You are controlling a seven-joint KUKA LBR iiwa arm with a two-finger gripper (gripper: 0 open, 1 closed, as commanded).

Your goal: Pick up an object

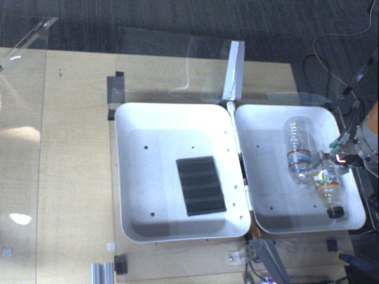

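Even, bright overhead light; no hard directional source evident. White bins (177, 129) near blown out, their floors pale and low in contrast. Soft grey shadow along the near inner walls of both bins. Worktop (59, 158) shows pale glare patches at far left, off a clear sheet. Clear bottle (298, 149) carries small highlights. Overall slightly soft and grainy; fine detail smeared at right edge.

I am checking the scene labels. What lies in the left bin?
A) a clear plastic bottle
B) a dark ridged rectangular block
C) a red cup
B: the dark ridged block lies flat in the left bin; the clear bottles are in the right bin.
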